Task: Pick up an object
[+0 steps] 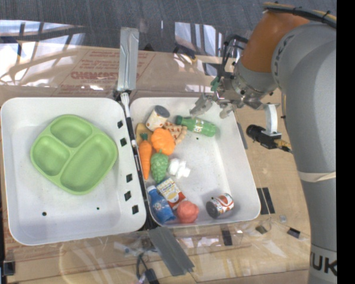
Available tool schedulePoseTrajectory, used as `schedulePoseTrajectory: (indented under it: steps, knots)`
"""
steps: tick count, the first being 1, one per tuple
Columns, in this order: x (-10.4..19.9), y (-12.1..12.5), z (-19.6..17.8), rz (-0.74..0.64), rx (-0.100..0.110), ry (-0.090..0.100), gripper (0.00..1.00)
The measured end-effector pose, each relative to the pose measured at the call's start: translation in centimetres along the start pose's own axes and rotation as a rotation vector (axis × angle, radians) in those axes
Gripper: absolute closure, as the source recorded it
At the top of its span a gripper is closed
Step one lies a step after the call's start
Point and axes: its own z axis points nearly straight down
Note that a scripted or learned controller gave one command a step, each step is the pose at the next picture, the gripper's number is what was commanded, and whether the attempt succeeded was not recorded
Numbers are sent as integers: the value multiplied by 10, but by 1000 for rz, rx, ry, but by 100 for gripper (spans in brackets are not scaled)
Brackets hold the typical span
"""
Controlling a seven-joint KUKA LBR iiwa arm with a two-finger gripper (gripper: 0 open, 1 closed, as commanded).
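Faded red lettering runs across the brown cardboard sheet (77, 70) behind the bins, too washed out to read. White letters "UK" show at the foot of the grey arm (310, 129). The small carton (170, 191) and the can (220, 205) carry printed labels, but the print is too small to make out.

Taking the green bottle (196, 125) as landmark: it lies on its side near the back rim of the right bin (225, 164). The gripper (216, 105) hangs just above and behind it, fingers spread apart with nothing between them. Just left of the bottle lie tan crackers (178, 132) and a cream cup (156, 118) tipped over. Left and in front sit an orange pumpkin-like fruit (163, 141), a carrot (145, 158) along the bin's left wall, a green leafy vegetable (159, 166) and a small white piece (178, 169). Well in front of the bottle, by the near rim, are the carton, a blue bottle (158, 206), a red ball (187, 212) and the can. The toys crowd the left half of this bin; the bottle's right side is open floor.

Far left of the bottle, the left bin (18, 218) holds one green divided plate (74, 154) with three compartments.

Count: two bins, one plate, eleven loose objects in the right bin.
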Motion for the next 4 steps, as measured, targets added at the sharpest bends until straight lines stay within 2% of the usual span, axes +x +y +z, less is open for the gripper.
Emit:
schedulePoseTrajectory:
  steps: [1,2,3,4]
  knots:
    - [85,-94,103,84,1,1,0]
    - [96,-147,103,-9,0,1,0]
    - [50,-170,102,-22,-3,1,0]
    - [50,-169,92,-30,-5,0,100]
